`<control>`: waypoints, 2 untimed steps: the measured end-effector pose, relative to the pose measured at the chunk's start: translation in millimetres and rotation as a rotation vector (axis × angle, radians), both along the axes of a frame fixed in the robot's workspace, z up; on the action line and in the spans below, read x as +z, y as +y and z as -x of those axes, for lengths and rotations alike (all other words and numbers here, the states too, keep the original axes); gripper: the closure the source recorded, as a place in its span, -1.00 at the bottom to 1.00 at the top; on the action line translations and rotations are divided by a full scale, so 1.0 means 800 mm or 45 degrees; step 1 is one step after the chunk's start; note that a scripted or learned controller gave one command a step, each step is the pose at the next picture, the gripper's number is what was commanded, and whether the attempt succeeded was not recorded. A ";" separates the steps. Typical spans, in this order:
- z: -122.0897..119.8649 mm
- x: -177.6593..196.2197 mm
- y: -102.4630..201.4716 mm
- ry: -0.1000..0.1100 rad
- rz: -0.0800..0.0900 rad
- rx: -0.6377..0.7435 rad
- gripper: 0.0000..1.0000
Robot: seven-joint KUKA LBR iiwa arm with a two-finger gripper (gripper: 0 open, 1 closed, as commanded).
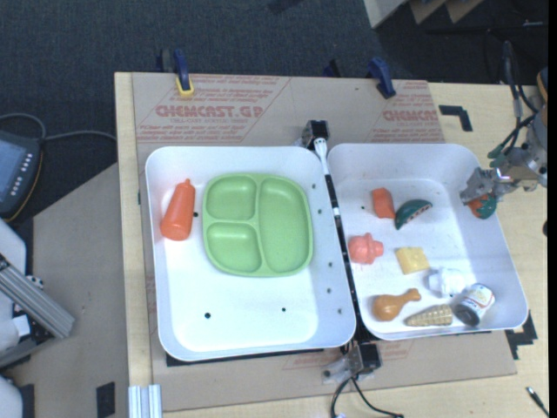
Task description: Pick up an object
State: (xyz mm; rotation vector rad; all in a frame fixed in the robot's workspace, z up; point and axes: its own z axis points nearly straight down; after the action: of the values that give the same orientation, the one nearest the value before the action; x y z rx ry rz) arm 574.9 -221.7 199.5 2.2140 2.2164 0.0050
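My gripper (481, 195) hangs over the right rim of the right bin (500, 259), on the arm that reaches in from the right. A small teal and orange object (485, 205) sits between its fingers, raised above the bin. In the bin below lie an orange block (381, 202), a watermelon slice (412, 212), a pink toy (365, 249), a yellow cheese piece (412, 259), a drumstick (396, 304), a corn cob (429, 318), a small can (475, 302) and a white item (446, 279).
The left bin (165, 303) holds a green divided plate (258, 225) and an orange bottle (178, 210) beside it. A black divider (329, 198) runs between the bins. Blue clamps (379, 77) grip the board's far edge.
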 end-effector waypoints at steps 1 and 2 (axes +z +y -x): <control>-0.001 0.034 0.000 0.004 -0.001 0.000 1.00; -0.024 0.021 0.059 0.012 -0.006 0.005 1.00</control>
State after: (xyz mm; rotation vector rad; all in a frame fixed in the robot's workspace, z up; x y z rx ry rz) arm 594.3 -174.1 216.2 2.2169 2.2277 0.0006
